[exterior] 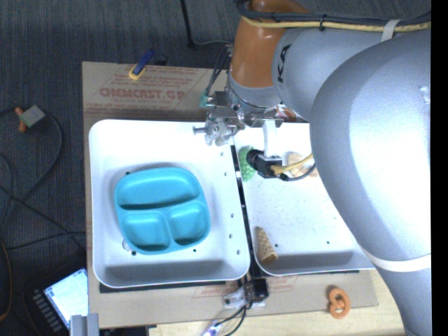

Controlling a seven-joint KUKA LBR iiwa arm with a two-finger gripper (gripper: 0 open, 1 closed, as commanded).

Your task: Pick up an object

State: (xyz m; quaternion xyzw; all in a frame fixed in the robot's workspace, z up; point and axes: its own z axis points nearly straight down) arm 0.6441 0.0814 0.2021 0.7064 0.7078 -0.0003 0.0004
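One cam, fixed above my tabletop [105, 82], looking down at a slant. Both white bins fit in frame: left bin [105, 145] centre-left, right bin [308, 250] lower centre-right. My arm [364, 117] comes in from the right, close to the lens, v. large in the upper right.

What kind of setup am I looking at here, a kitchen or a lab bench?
Most likely a lab bench for robot picking trials: two white bins sit on cardboard, loose cables run over grey carpet, and a blue divided tray serves as a test object.
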